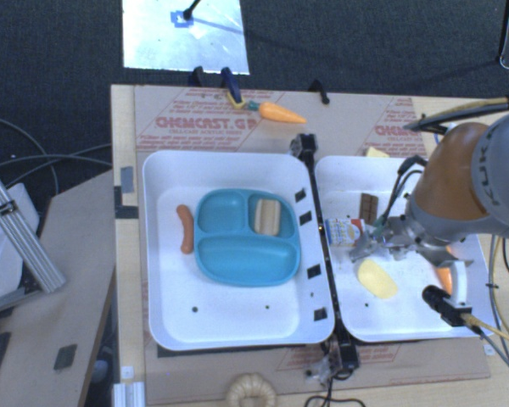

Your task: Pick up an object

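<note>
Lemon point(377, 278), a smooth yellow oval, lies in the right bin point(348, 320), right of the blue divided plate point(242, 257). Left of that plate rests a slim orange sausage point(186, 228). The metal claw point(369, 242) hangs just above the lemon; its opening cannot be told.

Even, bright light; white bins point(237, 329) glare slightly (edges soft, grainy).

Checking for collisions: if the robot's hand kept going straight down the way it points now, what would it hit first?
Probably the colourful crumpled wrapper directly under the hand, beside the pale yellow lemon-shaped toy; depth is hard to judge from above.
</note>
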Robot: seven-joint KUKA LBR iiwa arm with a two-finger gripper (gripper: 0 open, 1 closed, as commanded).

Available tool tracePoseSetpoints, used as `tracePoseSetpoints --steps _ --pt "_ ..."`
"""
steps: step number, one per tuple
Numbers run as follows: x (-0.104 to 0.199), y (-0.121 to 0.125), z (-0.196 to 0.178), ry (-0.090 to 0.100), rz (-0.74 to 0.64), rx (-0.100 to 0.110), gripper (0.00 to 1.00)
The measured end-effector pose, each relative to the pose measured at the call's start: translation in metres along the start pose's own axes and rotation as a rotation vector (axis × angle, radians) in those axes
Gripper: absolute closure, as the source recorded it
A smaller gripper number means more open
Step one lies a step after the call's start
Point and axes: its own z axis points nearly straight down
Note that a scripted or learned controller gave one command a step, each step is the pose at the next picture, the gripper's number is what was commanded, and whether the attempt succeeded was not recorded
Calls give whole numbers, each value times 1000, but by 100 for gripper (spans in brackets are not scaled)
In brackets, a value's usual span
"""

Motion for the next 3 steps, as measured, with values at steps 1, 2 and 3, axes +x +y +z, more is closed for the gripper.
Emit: tracePoseSetpoints --steps 1,2,3 --pt "0 0 18 0 -1 -2 0" --pt "0 1 7 -1 -1 -6 100" --pt "-9 7 -43 -2 -1 -10 100"
